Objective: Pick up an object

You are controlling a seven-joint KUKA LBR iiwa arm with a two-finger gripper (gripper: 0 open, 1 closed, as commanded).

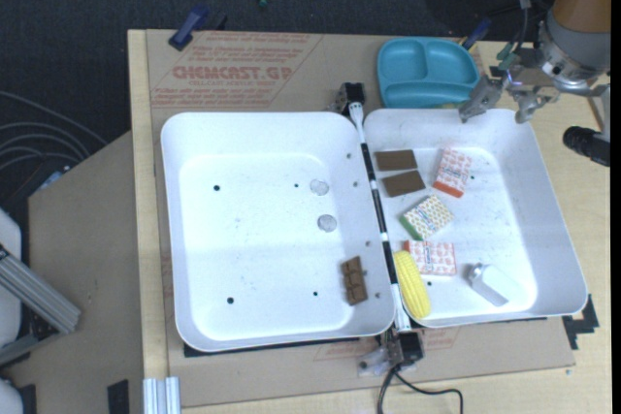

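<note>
Tool point(506, 102) hangs over the far rim of the right bin point(558, 238), fingers spread apart, nothing between them. Just beside it a teal tray point(427, 71). In the right bin: corn cob point(411, 282), brown tiles point(399, 172), small packets point(452, 172), silvery item point(488, 284), hard to ID. Left bin point(184, 238) has a chocolate piece point(354, 279).

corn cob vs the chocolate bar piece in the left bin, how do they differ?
Colour: the corn cob is yellow; the chocolate bar piece is dark brown.
Shape: the corn cob is rounded and tapered; the chocolate bar piece is flat and segmented into squares.
Place: the corn cob lies in the right bin against the divider; the chocolate bar piece lies in the left bin, on the divider's other side.
Shared: both lie lengthwise along the divider, near the bins' front edge.
</note>
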